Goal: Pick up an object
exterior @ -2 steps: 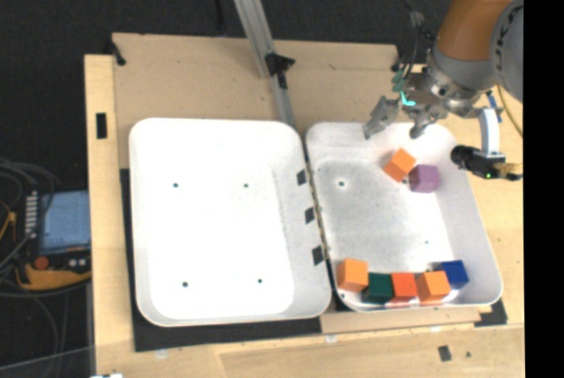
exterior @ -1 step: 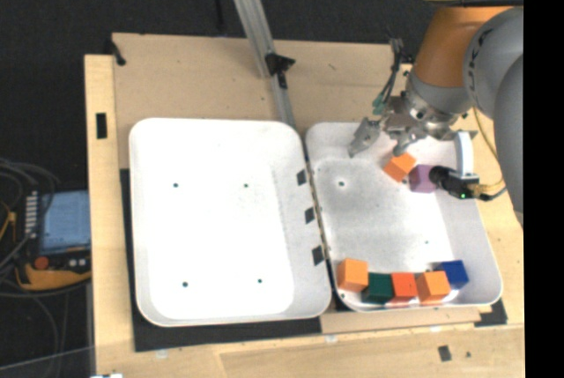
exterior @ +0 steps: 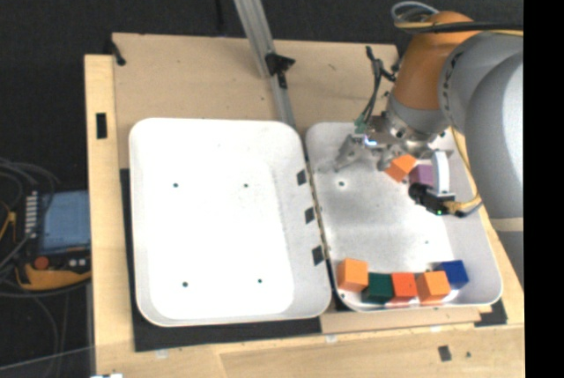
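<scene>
My gripper (exterior: 364, 159) hangs over the far end of the right bin (exterior: 388, 226), below the grey wrist with its orange band. Its two fingers stand spread apart with nothing between them, so it is open. A small orange block (exterior: 402, 166) lies just right of the right finger, and a purple block (exterior: 423, 174) sits beside it. Along the near wall of that bin lie an orange block (exterior: 353, 273), a green block (exterior: 380, 286), two more orange blocks (exterior: 404, 284) (exterior: 433, 284) and a blue block (exterior: 454, 272).
The left bin (exterior: 216, 218) sits beside the right one. A slanted metal rail (exterior: 256, 24) runs from the top down to the gap between the bins. The arm's bulk covers the right bin's far right corner.
</scene>
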### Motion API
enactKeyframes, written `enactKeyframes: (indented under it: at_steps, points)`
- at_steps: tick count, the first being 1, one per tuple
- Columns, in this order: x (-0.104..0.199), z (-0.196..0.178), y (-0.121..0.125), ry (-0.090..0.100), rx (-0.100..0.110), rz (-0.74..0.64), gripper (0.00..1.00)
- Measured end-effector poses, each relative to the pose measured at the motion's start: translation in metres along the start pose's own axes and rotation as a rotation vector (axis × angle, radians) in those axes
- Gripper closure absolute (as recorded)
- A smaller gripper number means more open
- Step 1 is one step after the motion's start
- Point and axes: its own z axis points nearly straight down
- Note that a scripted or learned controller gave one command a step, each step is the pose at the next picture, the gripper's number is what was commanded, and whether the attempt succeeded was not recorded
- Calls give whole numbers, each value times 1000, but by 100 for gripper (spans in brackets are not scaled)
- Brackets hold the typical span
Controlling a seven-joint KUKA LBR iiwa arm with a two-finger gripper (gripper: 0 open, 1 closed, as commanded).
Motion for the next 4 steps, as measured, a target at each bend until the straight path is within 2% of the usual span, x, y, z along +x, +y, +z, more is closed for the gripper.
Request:
enactKeyframes:
  at_steps: [1,2,4]
  points:
    - [-1,19,0,-2,-3,3,0]
    - [-2,6,2,-1,-9,3,100]
    - [-4,-115,5,1,-13,-3,100]
